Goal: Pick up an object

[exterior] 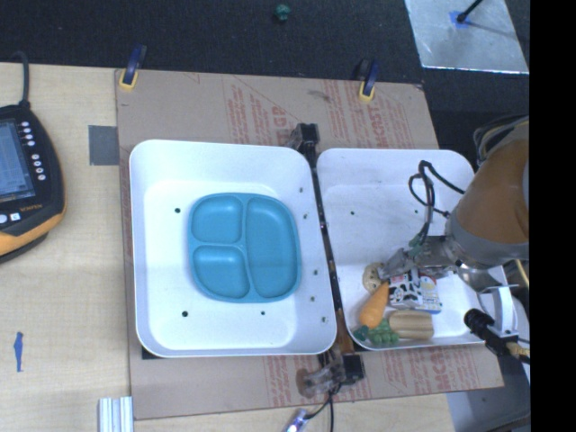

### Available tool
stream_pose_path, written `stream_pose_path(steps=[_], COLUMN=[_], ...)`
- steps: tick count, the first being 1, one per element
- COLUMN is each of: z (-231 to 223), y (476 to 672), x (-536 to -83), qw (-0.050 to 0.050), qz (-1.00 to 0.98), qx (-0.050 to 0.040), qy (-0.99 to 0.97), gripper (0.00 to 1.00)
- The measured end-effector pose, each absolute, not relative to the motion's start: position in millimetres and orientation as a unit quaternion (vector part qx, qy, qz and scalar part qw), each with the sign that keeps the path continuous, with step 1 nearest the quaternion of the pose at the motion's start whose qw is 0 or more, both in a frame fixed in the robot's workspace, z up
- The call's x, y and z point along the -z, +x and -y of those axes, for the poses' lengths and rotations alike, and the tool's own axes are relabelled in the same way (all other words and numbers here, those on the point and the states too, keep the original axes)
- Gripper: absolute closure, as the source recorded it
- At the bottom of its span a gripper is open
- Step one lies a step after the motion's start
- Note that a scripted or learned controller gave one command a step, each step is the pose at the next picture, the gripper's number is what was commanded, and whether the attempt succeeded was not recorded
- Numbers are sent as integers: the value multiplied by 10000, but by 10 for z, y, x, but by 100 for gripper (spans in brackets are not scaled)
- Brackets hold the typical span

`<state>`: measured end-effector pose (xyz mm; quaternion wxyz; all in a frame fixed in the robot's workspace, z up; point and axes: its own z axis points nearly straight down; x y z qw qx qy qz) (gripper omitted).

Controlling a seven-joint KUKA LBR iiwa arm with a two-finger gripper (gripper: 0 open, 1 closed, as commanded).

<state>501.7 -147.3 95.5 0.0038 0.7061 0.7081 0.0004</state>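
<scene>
Camera view: arm lowered into the right bin (360, 174), over a cluster of small objects.

The gripper (407, 264) sits at the upper edge of the cluster: an orange carrot-shaped item (373, 306), a black-and-white patterned piece (414, 291), a tan cylinder (412, 325) and a green item (382, 335). Finger opening and any hold cannot be determined. The left bin (157, 241) contains a blue divided plate (243, 246). A teach pendant (22, 178) lies at far left.
</scene>
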Motion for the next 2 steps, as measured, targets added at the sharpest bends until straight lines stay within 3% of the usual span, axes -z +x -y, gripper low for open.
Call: stream_pose_path(steps=[1, 2], z=[1197, 1234], y=[5948, 5453], x=[-933, -933], qw=[7, 4], qz=[-7086, -7089], qx=[-7, 3], qy=[7056, 7053], gripper=[0, 0])
